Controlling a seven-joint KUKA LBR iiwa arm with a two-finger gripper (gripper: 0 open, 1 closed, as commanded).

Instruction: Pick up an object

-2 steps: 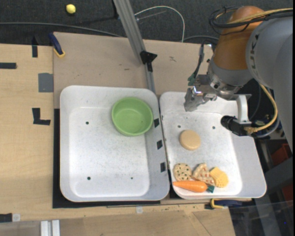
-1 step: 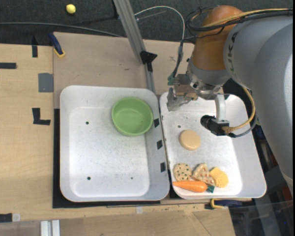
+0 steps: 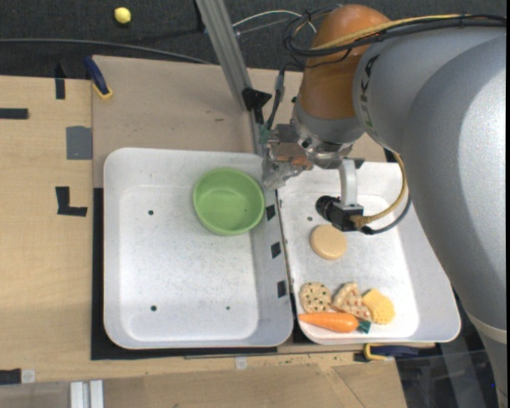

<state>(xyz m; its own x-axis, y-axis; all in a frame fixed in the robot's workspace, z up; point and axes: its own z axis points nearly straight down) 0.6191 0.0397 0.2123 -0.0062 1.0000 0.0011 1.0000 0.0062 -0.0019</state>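
Nearest, well below the pincer, an orange carrot and cookies lie in the right bin. Closer, a tan round biscuit. Just left of it, the green bowl. Its grip: cannot tell.

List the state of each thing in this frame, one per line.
green bowl: upright, in the left bin, against its right wall.
tan round piece: lying flat in the right bin.
carrot: on its side at the right bin's front edge.
cookie: flat, beside the carrot.
tool: low over the wall between the bins, beside the bowl.
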